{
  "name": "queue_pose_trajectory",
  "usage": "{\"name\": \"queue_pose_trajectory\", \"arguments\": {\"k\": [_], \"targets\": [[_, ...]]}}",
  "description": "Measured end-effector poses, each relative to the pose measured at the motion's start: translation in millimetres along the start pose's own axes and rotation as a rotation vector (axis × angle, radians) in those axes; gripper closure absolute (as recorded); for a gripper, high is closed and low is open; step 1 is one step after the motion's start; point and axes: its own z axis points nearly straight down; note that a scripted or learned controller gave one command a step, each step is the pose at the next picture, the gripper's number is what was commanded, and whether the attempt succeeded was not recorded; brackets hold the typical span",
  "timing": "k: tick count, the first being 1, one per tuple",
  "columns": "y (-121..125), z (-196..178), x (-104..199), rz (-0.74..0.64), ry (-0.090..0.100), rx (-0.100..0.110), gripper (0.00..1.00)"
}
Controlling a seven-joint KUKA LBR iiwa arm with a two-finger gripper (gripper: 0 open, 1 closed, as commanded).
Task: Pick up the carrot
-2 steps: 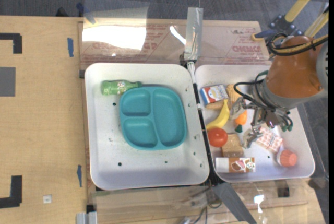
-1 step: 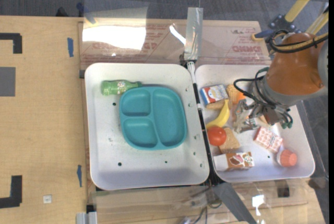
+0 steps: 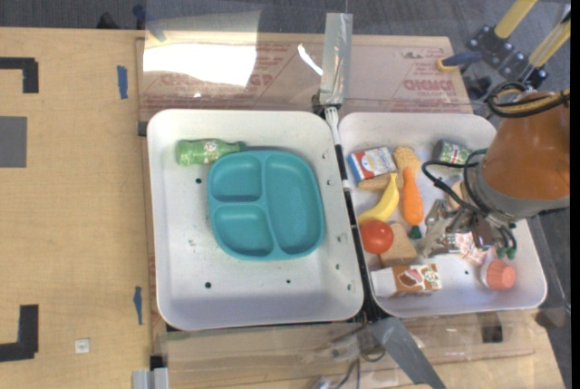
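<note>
the step in hand looked like the approach; doing it well meant shifting left and lining the fingers across the carrot's (image 3: 412,195) narrow width, clear of the banana (image 3: 388,200) touching it; the gripper (image 3: 441,228) hung in the right bin (image 3: 535,287), fingers apart and holding nothing; the carrot lay just beside it, up-left.

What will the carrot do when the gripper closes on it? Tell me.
The carrot looks like smooth moulded toy food, so probably stiff and light. Its rounded, tapered body may slip or roll out of a pinch. It lies close beside the banana and near the tomato, so a push would likely nudge those. The gripper sits just right of it.
</note>
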Motion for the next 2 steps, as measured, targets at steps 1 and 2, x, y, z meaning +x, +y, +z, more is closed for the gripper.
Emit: {"name": "queue_pose_trajectory", "arguments": {"k": [1,2], "targets": [[68.9,-136.9,33.1,0.123,-0.001,0.0,1.0],[107.6,-276.6,12.7,0.217,-0.007,-0.002,1.0]]}}
